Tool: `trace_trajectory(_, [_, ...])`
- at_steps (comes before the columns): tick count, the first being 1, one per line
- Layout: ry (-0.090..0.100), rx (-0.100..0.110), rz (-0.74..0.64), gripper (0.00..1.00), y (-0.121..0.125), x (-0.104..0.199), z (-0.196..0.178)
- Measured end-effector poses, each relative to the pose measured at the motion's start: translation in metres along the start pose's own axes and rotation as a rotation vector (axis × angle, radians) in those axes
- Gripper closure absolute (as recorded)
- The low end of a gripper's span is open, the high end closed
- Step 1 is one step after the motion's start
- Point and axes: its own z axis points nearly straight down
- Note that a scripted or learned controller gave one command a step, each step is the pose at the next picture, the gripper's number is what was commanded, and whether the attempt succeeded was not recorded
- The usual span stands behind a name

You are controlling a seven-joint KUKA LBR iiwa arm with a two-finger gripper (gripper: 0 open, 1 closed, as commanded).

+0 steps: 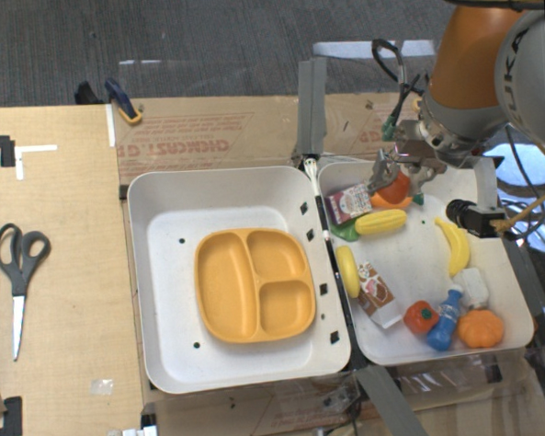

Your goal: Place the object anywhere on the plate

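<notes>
Orange plastic is showing between the fingers of the gripper (394,179), which is hanging over the far left corner of the right bin (501,337); the fingers are clamping on a small round orange object (395,191), possibly a toy fruit, though its exact kind is hard to tell. The grey arm (484,61) with its orange band is reaching in from the right above that bin's far edge. Just beside the held object, near the bin's left wall, a dark red snack packet (352,201) is lying next to a yellow corn cob (380,221) with a green piece (345,231) at its end. A yellow lemon-like piece (348,271) is resting against the left wall, touching a small red-and-white carton (377,294). A banana (456,245) is lying toward the right side. Near the front edge, a red tomato-like piece (419,318), a blue bottle (444,324) and an orange tangerine (481,329) are sitting close together. The yellow divided plate (254,284) is sitting in the middle of the left bin (156,266), well apart from the gripper. Scissors (20,269) are lying on the wooden bench (70,363) by its left edge.
</notes>
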Motion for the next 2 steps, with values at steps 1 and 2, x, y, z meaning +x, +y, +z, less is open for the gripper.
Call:
trace_trajectory(1, [0.001,-0.001,-0.156,1.00,-0.012,0.041,0.062])
trace_trajectory(2, [0.001,-0.001,-0.281,1.00,-0.101,0.138,0.062])
